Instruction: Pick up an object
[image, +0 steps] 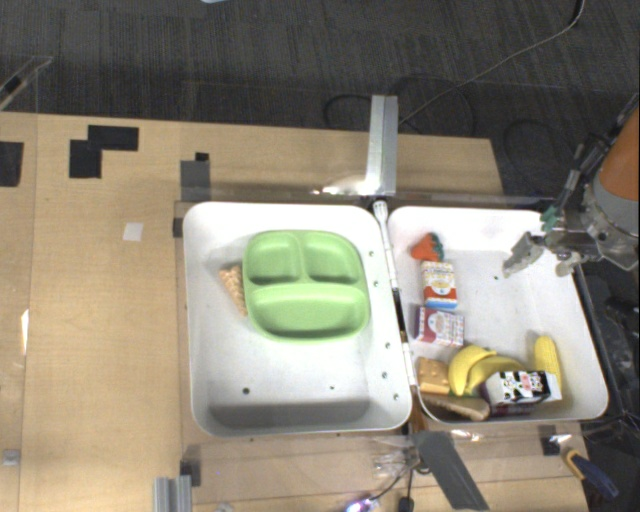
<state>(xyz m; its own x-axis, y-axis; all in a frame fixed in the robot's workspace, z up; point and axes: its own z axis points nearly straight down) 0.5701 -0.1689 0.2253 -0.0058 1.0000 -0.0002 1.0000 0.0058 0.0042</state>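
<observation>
Bananas (476, 366) lay in the right bin (590, 330), well below-left of the tool (540, 250), beside a milk carton (520, 388) and corn (546, 355). Tool hovered over bare bin floor, fingers spread, pinching nothing. Green tray (303, 282) sat far left.

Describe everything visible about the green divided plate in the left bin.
The green plate looks like matte plastic, a rounded rectangle with three compartments: two small ones at the far side, one wide one nearer the camera. It lies flat, right side up, on the floor of the left bin, toward its far half. A tan, crumbly-looking item lies against its left edge.
</observation>
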